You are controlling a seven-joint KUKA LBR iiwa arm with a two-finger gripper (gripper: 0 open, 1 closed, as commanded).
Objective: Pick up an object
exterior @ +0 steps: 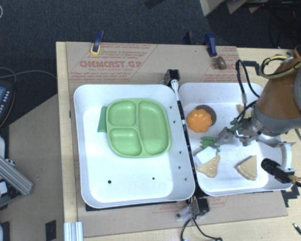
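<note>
Hand (221,137) low in right bin (226,90), reaching leftward toward green piece (208,142) beside orange fruit (198,120); cannot tell finger state. Sandwich wedges (208,167) nearby, untouched.

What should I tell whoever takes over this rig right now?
Gripper: low in the right bin, over a small green item; grip state unclear.
Right bin also holds an orange pumpkin-like toy, a dark round piece behind it, and two tan wedges near the front.
Left bin: green divided plate.
Done: nothing visibly lifted.
Left: pick up one object.
</note>
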